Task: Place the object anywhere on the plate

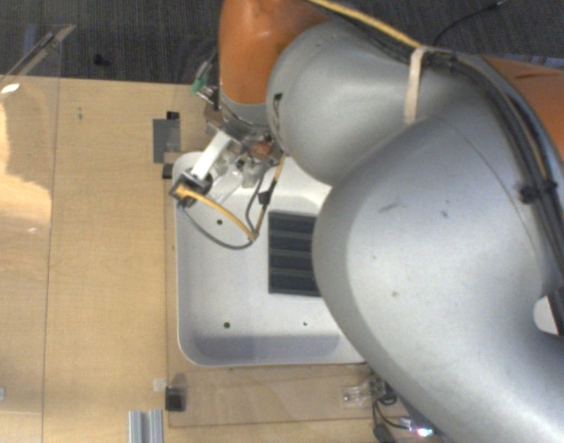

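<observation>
From my seat, the gripper [237,162] hangs over the upper left of the shallow white bin [217,340]. A black ribbed rectangular block [293,252], likely the object, lies to its lower right. I cannot tell the gripper's state.

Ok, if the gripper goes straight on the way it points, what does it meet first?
Probably the bare floor of the bin near its top left corner; the gripper points down there. The dark ribbed panel lies off to the side. Depth is unclear.

a panel [291,252] lies in the bin [217,340] on the bench [78,247], its right edge under the arm [402,201]
</observation>
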`<state>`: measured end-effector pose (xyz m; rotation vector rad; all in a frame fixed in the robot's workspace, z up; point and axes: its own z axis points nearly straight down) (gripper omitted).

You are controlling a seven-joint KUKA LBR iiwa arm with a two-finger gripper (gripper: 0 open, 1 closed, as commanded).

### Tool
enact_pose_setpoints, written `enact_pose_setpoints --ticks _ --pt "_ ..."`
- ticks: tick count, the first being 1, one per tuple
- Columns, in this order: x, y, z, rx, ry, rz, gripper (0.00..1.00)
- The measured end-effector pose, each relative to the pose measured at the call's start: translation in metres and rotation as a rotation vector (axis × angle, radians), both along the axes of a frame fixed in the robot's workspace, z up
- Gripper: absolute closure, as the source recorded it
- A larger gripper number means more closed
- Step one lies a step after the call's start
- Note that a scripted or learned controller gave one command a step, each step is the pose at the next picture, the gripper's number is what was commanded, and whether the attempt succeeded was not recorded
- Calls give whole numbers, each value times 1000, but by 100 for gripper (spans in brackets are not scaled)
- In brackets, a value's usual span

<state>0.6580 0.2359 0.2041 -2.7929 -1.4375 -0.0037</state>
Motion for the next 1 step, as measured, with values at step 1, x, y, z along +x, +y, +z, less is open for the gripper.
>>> enact_pose_setpoints --ticks 1 --pt "-120 -33 -111 2 -2 233 100"
